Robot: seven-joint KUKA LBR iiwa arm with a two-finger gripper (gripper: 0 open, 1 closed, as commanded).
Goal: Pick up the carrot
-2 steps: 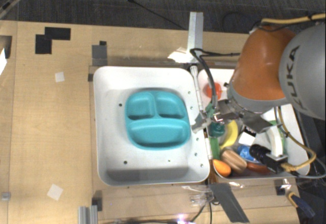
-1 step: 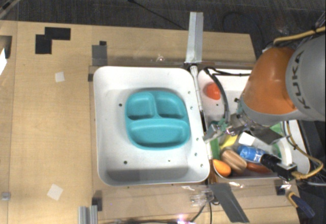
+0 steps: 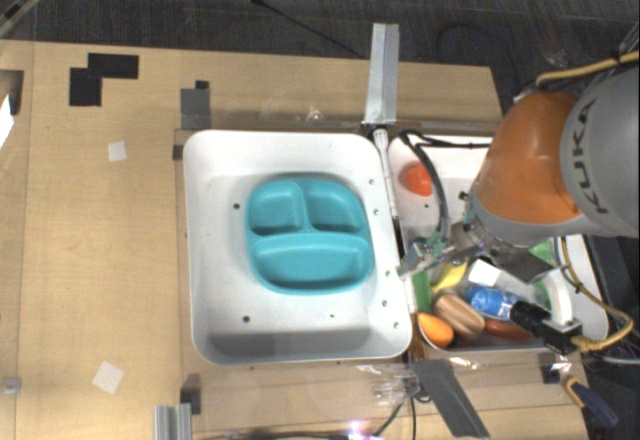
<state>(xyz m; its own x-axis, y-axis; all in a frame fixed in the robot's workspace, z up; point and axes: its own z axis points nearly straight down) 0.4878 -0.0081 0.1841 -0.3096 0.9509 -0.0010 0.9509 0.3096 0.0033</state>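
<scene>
The wooden bench (image 3: 100,278) is seen from above, and all positions below are stated relative to the teal divided plate (image 3: 305,233).

The left white bin (image 3: 215,328) surrounds the plate on all sides. The plate lies flat near the middle of this bin, with two small compartments on its far side and one long compartment on its near side.

The right white bin (image 3: 460,160) stands directly to the right of the plate, across the shared bin walls. Much of it is covered by the arm.

The grey arm (image 3: 540,168), with its orange band, is positioned to the right of the plate, above the right bin. A grey metal post (image 3: 382,73) stands beyond the plate and slightly to its right, at the junction of the two bins.

The gripper (image 3: 435,253) is located right of the plate, low over the left part of the right bin, among the objects there. Whether it is open or closed cannot be determined, and no object can be confirmed in its grasp.

A blue bottle (image 3: 495,303) lies right of the plate and nearer the viewer. A brown rounded item (image 3: 460,313) lies just beside it, on the plate side. The carrot (image 3: 434,330), taken to be the orange piece partly hidden under the brown item, lies at the near left corner of the right bin, to the right of and nearer than the plate. A red-orange item (image 3: 415,178) lies right of the plate's far edge.
</scene>
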